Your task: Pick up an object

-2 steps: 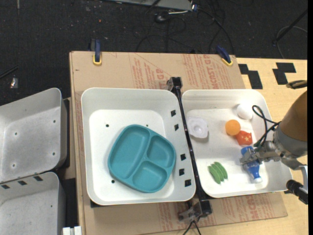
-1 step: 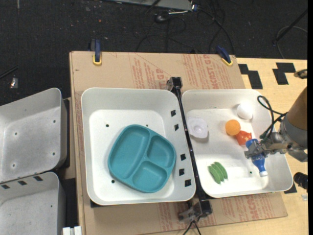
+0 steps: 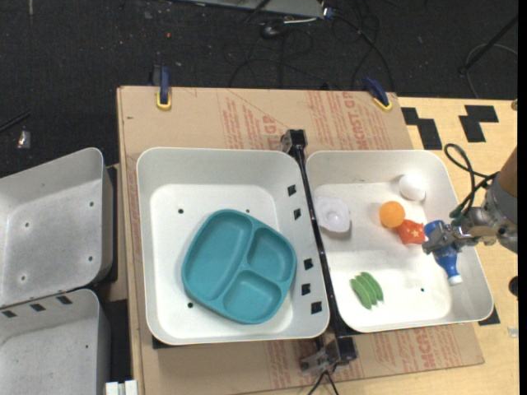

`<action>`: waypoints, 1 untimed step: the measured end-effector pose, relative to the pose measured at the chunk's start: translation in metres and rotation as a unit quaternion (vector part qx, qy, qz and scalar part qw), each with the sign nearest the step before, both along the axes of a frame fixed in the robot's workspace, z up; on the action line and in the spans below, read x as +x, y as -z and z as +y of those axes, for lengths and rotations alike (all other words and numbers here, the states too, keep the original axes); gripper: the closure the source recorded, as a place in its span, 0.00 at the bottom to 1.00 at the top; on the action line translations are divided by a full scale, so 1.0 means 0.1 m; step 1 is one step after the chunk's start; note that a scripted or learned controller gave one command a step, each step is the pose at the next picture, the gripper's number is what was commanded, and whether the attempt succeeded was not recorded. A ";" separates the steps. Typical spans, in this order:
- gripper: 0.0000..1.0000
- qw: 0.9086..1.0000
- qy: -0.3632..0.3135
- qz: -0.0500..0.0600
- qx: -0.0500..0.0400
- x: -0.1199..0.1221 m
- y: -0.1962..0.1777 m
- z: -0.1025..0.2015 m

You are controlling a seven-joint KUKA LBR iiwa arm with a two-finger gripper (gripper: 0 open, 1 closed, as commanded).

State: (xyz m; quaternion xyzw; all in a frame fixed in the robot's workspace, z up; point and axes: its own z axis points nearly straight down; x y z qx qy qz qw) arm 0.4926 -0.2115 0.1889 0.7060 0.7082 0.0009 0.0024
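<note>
The right bin (image 3: 428, 307) holds a blue bottle-like object (image 3: 447, 262) with a white tip, lying by the bin's right wall. My gripper (image 3: 439, 239) is low over the blue object's upper end and covers part of it. Just left of the gripper lies a small red object (image 3: 411, 233), with an orange ball (image 3: 392, 213) beside it. A white egg-shaped object (image 3: 412, 187) sits toward the bin's far right. A green pea pod (image 3: 367, 289) lies near the front, and a small white cup (image 3: 333, 216) stands at the bin's left side.
A teal divided plate (image 3: 240, 265) takes up most of the left bin (image 3: 156, 220). A black divider (image 3: 309, 220) runs between the two bins. A cable loops (image 3: 461, 167) near the arm (image 3: 502, 212) at the right edge. Blue-and-yellow clamps (image 3: 163, 89) hold the cardboard base.
</note>
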 end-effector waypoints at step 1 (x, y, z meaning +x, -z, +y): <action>1.00 1.000 0.000 0.001 0.000 0.01 -0.18 0.00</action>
